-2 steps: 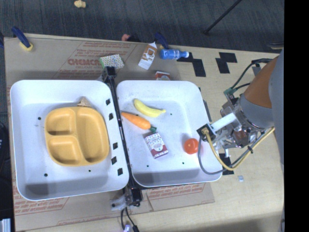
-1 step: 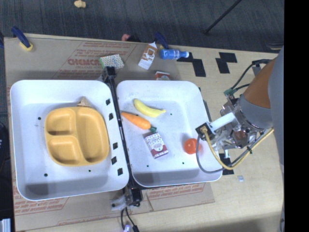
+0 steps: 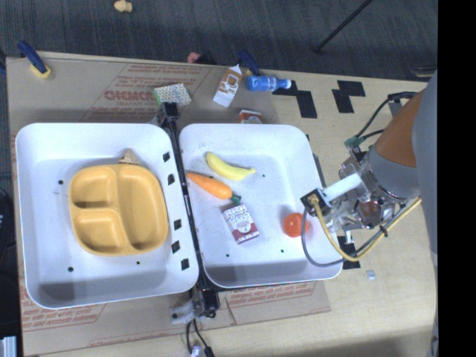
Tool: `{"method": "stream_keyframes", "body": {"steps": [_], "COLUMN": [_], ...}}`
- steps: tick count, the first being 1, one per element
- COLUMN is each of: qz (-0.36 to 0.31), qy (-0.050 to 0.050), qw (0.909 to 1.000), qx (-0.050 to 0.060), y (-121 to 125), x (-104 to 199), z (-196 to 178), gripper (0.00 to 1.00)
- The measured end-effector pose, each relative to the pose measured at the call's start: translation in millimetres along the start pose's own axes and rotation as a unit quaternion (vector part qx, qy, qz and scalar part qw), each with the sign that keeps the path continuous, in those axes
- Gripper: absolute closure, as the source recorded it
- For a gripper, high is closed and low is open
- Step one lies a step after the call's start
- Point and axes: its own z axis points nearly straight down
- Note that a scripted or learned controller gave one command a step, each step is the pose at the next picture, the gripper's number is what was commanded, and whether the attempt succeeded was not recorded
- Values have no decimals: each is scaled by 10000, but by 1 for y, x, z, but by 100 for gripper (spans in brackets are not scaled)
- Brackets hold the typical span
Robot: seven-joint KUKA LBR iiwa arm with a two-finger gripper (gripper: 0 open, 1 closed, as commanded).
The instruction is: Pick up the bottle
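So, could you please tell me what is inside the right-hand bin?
The right bin holds a banana, carrot, small carton and red tomato. The gripper covers its right rim.

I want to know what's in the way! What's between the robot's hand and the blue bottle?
Seen from above, nothing sits between the gripper and the bottle: just the right bin's rim and bare bench with black tape marks.

Red print runs along the cardboard (image 3: 111,95) under the bins, too blurred to read; carton (image 3: 239,223) labels likewise
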Motion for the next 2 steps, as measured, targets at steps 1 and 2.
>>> {"method": "stream_keyframes", "body": {"steps": [1,2], "qz": [0,2], "qy": [1,13], "qw": [10000,10000], "qx": [0,-16], "y": [0,0], "x": [0,0], "z": [0,-3], "gripper": [100,100]}}
